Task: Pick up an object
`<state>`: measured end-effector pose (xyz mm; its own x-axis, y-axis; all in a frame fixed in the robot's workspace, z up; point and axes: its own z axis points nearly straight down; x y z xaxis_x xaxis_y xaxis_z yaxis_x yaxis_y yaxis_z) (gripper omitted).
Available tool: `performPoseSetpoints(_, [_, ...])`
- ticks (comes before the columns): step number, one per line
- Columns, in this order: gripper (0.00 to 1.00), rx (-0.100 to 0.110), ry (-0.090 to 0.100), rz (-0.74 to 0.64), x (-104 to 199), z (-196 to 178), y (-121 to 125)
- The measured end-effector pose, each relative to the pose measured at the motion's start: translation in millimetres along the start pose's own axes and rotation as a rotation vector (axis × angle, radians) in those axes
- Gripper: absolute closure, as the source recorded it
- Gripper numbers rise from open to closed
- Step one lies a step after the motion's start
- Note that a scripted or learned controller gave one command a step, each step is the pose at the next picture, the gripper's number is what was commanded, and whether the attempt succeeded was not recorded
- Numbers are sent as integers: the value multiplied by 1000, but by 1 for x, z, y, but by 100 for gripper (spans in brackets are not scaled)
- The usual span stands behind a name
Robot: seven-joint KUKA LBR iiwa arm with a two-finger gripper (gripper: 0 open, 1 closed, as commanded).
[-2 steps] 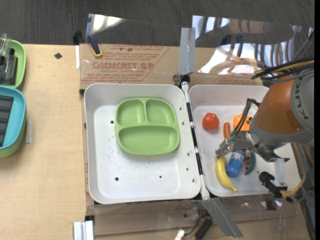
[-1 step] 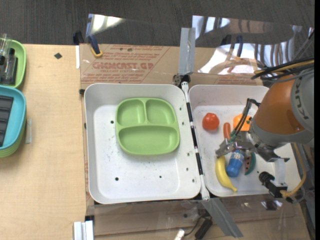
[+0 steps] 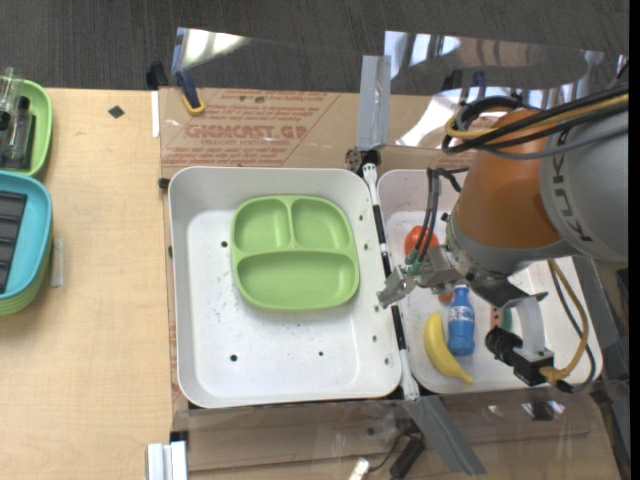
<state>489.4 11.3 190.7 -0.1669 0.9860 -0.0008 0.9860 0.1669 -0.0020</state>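
Behind the left bin (image 3: 190,298) you can read red print on the cardboard (image 3: 260,126), roughly "GIGMCAST.GP", and "KU" on the arm (image 3: 590,203). Your gripper (image 3: 440,273) hangs over the right bin (image 3: 395,200); you cannot tell its state. Below it a banana (image 3: 440,348) touches a blue bottle (image 3: 461,328), while the green divided plate (image 3: 295,251) leaves open floor along the left bin's near edge.

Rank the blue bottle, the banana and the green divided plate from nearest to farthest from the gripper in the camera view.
The gripper sits over the right bin, by its left wall.
1. Blue bottle: right bin, just below the gripper.
2. Banana: right bin, beside the bottle and a little lower.
3. Green divided plate: left bin, well left of the gripper.
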Motion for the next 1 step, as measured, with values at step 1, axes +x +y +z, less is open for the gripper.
performPoseSetpoints(1, [100,0,-1,4,-2,-8,1])
